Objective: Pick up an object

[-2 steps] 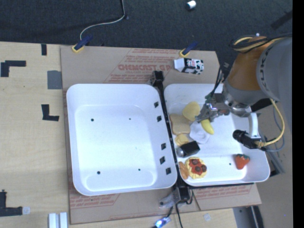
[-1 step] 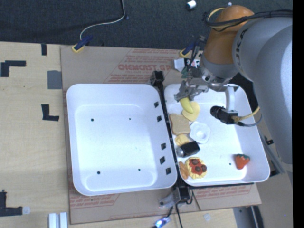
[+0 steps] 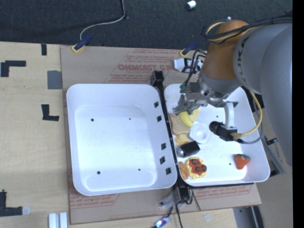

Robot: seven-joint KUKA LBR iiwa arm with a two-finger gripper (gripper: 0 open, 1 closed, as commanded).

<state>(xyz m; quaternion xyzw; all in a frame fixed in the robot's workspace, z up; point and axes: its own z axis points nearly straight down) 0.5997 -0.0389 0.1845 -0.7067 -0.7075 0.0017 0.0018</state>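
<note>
The right bin [image 3: 251, 175] holds several small objects along its left side. A yellow banana-shaped toy [image 3: 186, 118] lies near the bin's upper left, and my gripper [image 3: 188, 106] hangs right over its upper end, under the orange-banded wrist [image 3: 223, 56]. I cannot see whether the gripper touches the toy. Below the toy sit a white cup [image 3: 200, 133], a black cylinder [image 3: 189, 148] and a small pizza toy [image 3: 195, 167]. A red strawberry [image 3: 242, 161] rests at the lower right.
The left bin [image 3: 76, 99] stands beside the right one, with a black clip-lined divide [image 3: 164, 127] between them. A tan piece [image 3: 177, 124] and a small orange piece [image 3: 182, 139] lie against the right bin's left wall. The arm's black fitting [image 3: 222, 129] overhangs the bin's middle.
</note>
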